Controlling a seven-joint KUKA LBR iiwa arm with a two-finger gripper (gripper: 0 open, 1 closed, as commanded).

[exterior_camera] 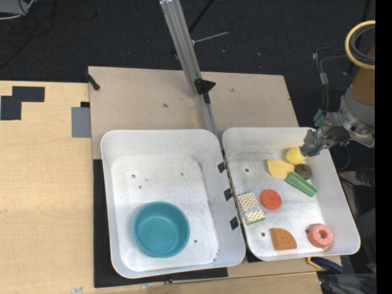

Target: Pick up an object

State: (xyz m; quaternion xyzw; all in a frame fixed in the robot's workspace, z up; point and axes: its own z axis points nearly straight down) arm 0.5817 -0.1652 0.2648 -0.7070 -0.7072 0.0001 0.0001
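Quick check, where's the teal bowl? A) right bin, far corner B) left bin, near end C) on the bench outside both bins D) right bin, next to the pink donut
B: the teal bowl sits in the left bin toward its near end, with the food toys all in the right bin.

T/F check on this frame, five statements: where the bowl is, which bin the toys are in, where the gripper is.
1. The teal bowl sits in the left bin. True.
2. The pink donut lies in the left bin. False: it is in the right bin, near its front right corner.
3. The gripper is over the teal bowl. False: it is at the right bin's far right side, beside the yellow ball.
4. The red disc lies between the checkered block and the green stick. True.
5. The orange wedge is stacked on the pink donut. False: they lie apart on the bin floor.
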